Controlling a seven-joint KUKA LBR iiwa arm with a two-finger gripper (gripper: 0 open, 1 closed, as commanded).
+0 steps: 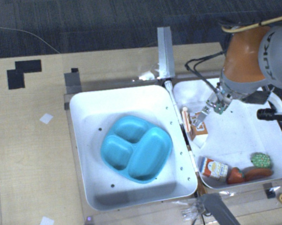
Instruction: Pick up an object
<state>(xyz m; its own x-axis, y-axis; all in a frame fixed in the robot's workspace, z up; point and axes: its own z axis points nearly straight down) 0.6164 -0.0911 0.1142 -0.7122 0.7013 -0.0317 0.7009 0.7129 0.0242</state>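
Note:
My gripper [198, 121] reaches down into the left part of the right bin [267, 129], with the arm's orange band [244, 57] above it. It looks open and hangs right over a small orange-brown box [199, 129] close to the bin's left wall. I cannot tell whether it touches the box. Along the bin's front lie a small white and orange carton [214, 169], a red item [235, 175], an orange-red sausage-shaped item [258, 173] and a green knobbly item [261, 159].
The left bin [91, 141] holds a blue sectioned plate [136, 148]. A thin pale stick [185, 117] lies against the right bin's left wall. A metal post [166, 54] stands behind the divider between the bins. Black cables [204, 65] hang by the wrist.

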